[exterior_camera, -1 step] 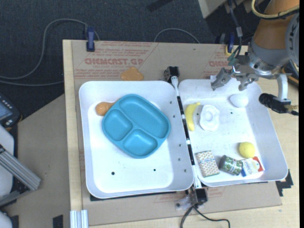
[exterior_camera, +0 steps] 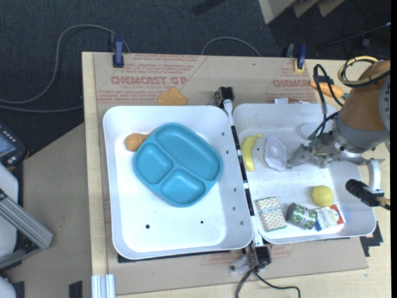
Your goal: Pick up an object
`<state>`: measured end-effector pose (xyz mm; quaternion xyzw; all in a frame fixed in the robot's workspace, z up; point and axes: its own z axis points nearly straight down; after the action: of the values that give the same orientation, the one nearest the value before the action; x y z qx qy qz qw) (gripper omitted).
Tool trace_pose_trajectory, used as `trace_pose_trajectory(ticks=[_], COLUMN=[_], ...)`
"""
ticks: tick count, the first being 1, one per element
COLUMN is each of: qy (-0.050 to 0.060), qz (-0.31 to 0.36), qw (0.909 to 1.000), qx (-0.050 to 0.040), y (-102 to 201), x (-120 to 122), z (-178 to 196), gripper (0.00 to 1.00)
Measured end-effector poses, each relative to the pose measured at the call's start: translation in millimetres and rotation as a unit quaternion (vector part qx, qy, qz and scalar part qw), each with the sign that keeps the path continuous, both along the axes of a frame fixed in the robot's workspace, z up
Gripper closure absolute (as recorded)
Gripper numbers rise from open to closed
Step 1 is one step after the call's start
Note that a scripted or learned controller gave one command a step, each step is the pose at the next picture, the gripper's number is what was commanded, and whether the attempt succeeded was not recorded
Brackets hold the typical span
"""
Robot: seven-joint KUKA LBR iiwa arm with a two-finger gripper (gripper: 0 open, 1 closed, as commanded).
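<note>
The grey arm (exterior_camera: 363,113) comes in from the right, over the right bin (exterior_camera: 291,113), and its gripper (exterior_camera: 300,156) sits low near the middle of that bin, aimed toward the wall shared with the left bin. I cannot tell whether the pincer is wide or narrow; it is a dark tangle from here, and nothing can be seen held in it.

Just beside the tip lies a translucent white object (exterior_camera: 275,153), crumpled-looking, with its longer side running from the bin's far edge toward the near edge. Whether the gripper touches it is not clear. Next to it, against the shared wall, is a small yellow banana (exterior_camera: 249,152), its long axis lying along that wall, one end toward the far edge and the other toward the near edge.

Along the near edge of the right bin sits a row of things. A small patterned carton (exterior_camera: 270,213) is closest to the shared wall, turned slightly askew. Then comes a green packet (exterior_camera: 302,216), with a red and white packet (exterior_camera: 329,218) touching it toward the near right corner. A lemon (exterior_camera: 322,195) rests just behind those two, apart from the gripper.

In the left bin (exterior_camera: 124,228) a blue divided plate (exterior_camera: 177,164) lies tilted toward the far half, and an orange ball (exterior_camera: 132,142) is tucked at its far left rim.
</note>
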<state>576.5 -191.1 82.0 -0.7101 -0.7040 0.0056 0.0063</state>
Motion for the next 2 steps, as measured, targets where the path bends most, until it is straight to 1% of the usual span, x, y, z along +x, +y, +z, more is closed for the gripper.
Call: trace_pose_trajectory(ticks=[1, 2], qy=[-0.004, -0.009], qz=[0.002, 0.003], qw=[1.0000, 0.9999], qx=[0.0004, -0.0005], y=[-5.6, -3.9], x=[-73.3, -68.6], z=[1.7, 12.8], gripper=[0.00, 1.00])
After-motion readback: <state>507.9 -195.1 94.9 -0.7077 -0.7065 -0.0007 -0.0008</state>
